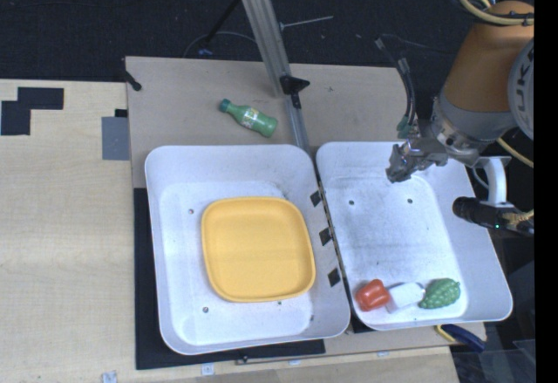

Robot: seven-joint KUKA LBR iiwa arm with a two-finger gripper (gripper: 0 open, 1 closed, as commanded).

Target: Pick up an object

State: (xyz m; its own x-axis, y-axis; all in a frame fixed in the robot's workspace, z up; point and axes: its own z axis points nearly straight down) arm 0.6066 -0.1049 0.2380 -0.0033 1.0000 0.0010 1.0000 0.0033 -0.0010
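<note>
My gripper [399, 170] hangs over the far edge of the right bin [392, 224], with nothing visible between its fingers. At that bin's near edge lie a red pepper-like piece [372, 294], a small white block [405, 296] and a green bumpy piece [438, 293], side by side. All three sit well below the gripper in the view, apart from it. A yellow square plate [258, 248] lies flat in the left bin [174, 189].
A green bottle [248, 117] lies on its side on the bench behind the left bin. A slanted aluminium bar [270, 32] rises from the bench between the bins at the back. Black clips [324, 235] mark the seam between the bins.
</note>
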